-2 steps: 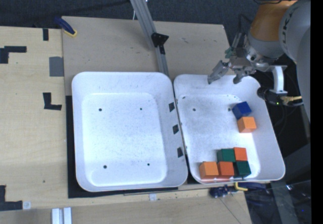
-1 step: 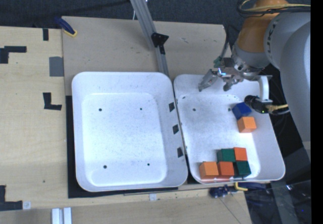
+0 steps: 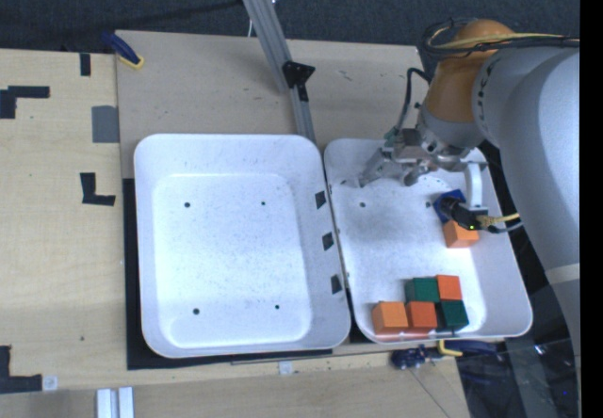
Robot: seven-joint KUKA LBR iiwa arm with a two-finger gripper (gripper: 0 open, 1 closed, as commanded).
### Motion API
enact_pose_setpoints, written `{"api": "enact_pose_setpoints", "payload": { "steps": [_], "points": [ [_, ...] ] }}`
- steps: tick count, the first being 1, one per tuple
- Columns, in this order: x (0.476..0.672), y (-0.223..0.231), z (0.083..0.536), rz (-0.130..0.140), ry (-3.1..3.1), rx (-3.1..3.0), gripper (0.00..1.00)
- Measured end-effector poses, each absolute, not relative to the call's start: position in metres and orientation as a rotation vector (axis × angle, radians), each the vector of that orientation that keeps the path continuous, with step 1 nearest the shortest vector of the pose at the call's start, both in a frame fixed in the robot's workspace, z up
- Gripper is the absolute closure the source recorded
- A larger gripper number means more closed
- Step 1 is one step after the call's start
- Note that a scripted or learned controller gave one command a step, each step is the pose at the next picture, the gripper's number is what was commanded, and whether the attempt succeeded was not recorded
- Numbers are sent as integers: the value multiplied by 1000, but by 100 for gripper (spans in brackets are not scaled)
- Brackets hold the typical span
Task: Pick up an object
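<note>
1. My gripper (image 3: 403, 160) hovers over the far end of the right bin (image 3: 377, 218); its state I cannot tell.
2. Orange block (image 3: 460, 234) lies apart, near the right wall.
3. Orange and green blocks (image 3: 424, 305) cluster at the near end.

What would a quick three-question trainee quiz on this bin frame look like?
1. True or false: the cluster of orange and green blocks lies in the left shallow white bin.
2. Multiple choice: the lone small orange block sits (A) in the right shallow white bin, near its right wall, (B) outside both bins, on the wooden bench, (C) stacked on the cluster.
3. Fill in: the end effector is over the ____ bin.

Key: 1 false; 2 A; 3 right.
</note>
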State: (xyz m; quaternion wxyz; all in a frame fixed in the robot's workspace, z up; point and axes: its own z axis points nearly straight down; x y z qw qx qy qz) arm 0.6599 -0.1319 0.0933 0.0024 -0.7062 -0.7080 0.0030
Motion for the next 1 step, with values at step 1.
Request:
{"api": "enact_pose_setpoints", "payload": {
  "steps": [1],
  "points": [
    [662,-131,107,4,-2226,-2216,100]
  ]
}}
